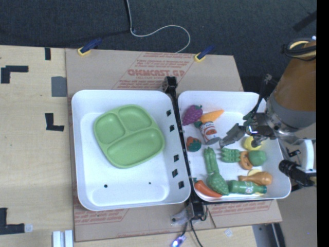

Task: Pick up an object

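Note:
The right bin (234,96) holds several toy foods: purple grapes (192,113), an orange carrot (213,115), a red and white can (208,131), a green cucumber (211,158), a bumpy green piece (230,155) and a green ball (257,157). My gripper (242,136) hangs low over the right middle of this bin, open. One dark finger (231,136) reaches out left toward the can. A yellow piece (252,142) lies just under the other side of the gripper, partly hidden. Nothing sits between the fingers.
The left bin (87,189) bears a green divided plate (129,135). Along the right bin's front wall lie a red-orange pepper (204,190), a green bottle (248,188) and an orange-yellow piece (256,178). The arm's orange band (298,86) stands above the bin's right edge.

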Controlling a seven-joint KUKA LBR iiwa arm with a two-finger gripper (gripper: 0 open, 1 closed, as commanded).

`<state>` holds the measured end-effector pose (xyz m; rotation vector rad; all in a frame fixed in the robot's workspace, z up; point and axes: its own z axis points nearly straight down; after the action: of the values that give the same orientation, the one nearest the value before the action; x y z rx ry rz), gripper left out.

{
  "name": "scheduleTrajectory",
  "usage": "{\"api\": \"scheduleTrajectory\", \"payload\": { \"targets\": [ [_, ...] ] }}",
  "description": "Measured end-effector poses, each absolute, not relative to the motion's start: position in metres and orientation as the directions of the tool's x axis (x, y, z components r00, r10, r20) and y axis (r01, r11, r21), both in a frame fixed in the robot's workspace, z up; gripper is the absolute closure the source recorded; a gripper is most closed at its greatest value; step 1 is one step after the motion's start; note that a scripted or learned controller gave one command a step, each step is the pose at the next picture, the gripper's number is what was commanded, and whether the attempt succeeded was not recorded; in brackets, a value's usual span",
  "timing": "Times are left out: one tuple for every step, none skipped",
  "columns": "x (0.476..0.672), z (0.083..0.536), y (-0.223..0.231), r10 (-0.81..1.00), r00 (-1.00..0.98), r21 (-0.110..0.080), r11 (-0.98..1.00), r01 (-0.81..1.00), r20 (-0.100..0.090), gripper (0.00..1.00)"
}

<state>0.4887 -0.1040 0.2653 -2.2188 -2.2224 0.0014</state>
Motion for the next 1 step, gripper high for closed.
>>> {"api": "scheduleTrajectory", "payload": {
  "targets": [
    [0.4844,0.4028,-0.0475,1.000,-0.008,0.010,0.008,1.000,0.000,0.00]
  ]
}}
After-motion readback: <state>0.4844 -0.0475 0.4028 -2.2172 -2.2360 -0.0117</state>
